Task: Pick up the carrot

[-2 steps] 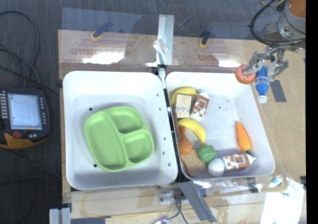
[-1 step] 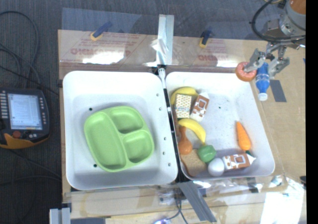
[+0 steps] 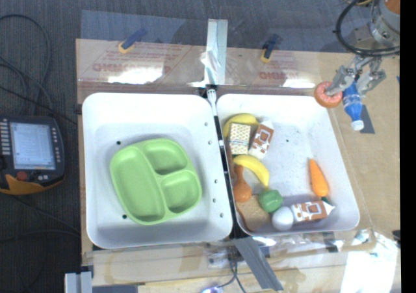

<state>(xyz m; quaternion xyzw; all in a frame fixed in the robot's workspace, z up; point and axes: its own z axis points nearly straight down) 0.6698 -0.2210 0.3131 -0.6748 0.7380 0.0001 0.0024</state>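
Note:
The orange carrot (image 3: 318,178) lies near the right wall of the right bin (image 3: 341,155), its tip pointing up-left, with bare bin floor to its left. My gripper (image 3: 356,81) hangs above the bench beyond the right bin's far right corner, well away from the carrot. An orange-red ring-shaped object (image 3: 327,93) sits just left of the gripper and a small blue object (image 3: 353,108) just below it; whether either is held cannot be made out.
The right bin also holds two bananas (image 3: 254,169), two small boxes (image 3: 262,140), a green pepper (image 3: 270,201), a white egg (image 3: 283,218) and a carton (image 3: 307,210) just below the carrot. A green divided tray (image 3: 156,180) lies in the left bin (image 3: 97,155).

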